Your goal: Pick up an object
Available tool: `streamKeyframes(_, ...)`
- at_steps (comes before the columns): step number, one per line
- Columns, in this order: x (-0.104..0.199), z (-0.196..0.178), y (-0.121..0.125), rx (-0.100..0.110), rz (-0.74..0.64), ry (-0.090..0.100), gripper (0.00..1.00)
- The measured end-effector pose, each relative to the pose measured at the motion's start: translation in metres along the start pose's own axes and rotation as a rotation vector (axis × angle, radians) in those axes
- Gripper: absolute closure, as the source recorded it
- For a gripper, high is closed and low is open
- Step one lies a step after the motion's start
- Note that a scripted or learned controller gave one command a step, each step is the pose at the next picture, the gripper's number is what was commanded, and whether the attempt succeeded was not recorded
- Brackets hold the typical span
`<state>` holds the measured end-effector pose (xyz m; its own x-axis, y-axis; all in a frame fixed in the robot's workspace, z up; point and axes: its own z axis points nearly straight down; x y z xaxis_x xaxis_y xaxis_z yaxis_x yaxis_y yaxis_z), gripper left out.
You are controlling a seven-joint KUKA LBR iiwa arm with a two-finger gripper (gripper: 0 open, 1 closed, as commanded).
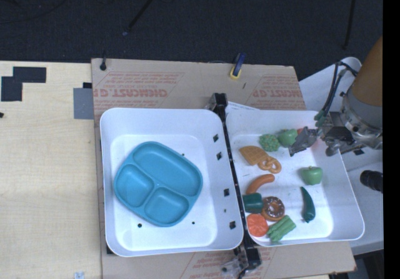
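Dark carpet fills the far part of the scene, and nearer lies a pale wooden bench (pixel 44 177) bearing a brown cardboard sheet (pixel 162 87) with 2 shallow white bins side by side on it. The right bin (pixel 340 221) holds all the loose toy food. A green apple (pixel 311 175) sits toward its right side, apart from the other pieces, with bare white floor around it. Just near of it lies a dark green pepper (pixel 307 204), long and slightly curved. To the left, in the middle of the bin, an orange sausage (pixel 260 182) lies at a slant, with a pretzel (pixel 270 164) and a tan bread piece (pixel 252 154) just beyond it. At the far side sit a bumpy green broccoli (pixel 269 142) and a smoother green piece (pixel 287 137), close together. Along the near left corner cluster a dark green block (pixel 252 202), a brown donut (pixel 273 208), an orange-red slice (pixel 257 225) and a light green stalk (pixel 281 229), all touching or nearly so.

The gripper (pixel 309 140) hangs over the far right of this bin, close beside the smoother green piece and above the apple; whether its fingers are apart or together cannot be told, and nothing is seen between them. The grey arm (pixel 362 118) crowds the bin's far right edge.

The left bin (pixel 125 127) holds a blue divided plate (pixel 158 182) with 3 compartments. A blue and yellow clip (pixel 237 66) stands at the cardboard's far edge.
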<state>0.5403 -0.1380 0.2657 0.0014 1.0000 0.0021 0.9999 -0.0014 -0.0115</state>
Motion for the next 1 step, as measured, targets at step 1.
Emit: streamKeyframes(1,-0.0002,-0.0049,0.0018,-0.010,-0.001,-0.002,0.00)
